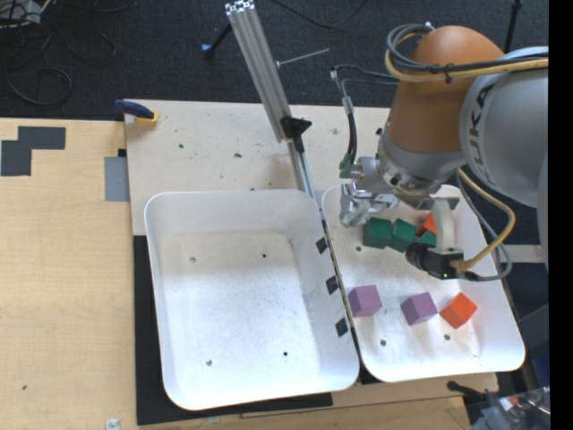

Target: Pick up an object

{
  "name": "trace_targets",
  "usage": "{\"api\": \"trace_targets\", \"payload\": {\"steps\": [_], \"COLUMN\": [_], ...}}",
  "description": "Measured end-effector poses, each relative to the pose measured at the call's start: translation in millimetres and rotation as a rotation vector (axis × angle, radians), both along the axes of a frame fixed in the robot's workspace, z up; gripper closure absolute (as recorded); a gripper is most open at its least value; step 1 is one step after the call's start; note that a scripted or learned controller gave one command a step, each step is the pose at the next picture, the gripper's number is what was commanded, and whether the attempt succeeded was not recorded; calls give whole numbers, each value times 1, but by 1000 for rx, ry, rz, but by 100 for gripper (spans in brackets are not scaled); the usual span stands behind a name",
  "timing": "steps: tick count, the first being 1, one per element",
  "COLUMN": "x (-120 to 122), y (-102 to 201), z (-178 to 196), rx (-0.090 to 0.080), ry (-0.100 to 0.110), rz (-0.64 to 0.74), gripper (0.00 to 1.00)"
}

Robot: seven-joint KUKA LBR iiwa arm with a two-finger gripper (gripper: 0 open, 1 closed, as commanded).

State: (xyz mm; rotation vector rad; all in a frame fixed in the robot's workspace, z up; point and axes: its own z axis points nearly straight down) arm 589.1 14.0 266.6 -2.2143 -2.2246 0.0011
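- My jaws (356, 206) hung low over the upper left part of the right bin (501, 348), in the right middle of the frame, with my grey wrist and orange band above them.
- Whether they were parted or closed I could not tell; the metal at the tip was too small and cluttered to read, and I saw nothing between them.
- The nearest thing to take was a green block (379, 233), lying just to the lower right of my jaws, close beside them; touching or not, I could not say.
- A second green block (404, 234) sat against the first on its right, so the pair made one long shape running left to right across the frame.
- As I judged it, the coming move turned on a short shift down and right, with the grip set across that left-to-right line.
- Counted in the right bin: two green blocks, two purple blocks (364, 300) (418, 308) and one orange block (459, 311) along the lower part.
- An orange bit (428, 225) peeked out behind my cable; a separate block or not, I could not tell.
- The left bin (170, 365) lay across the middle of the frame on the counter (63, 267).
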Motion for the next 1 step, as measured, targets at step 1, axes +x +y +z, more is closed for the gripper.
{"api": "trace_targets", "payload": {"steps": [1], "x": [6], "y": [55], "z": [-6], "rx": [0], "ry": [0], "rz": [0], "gripper": [100]}}
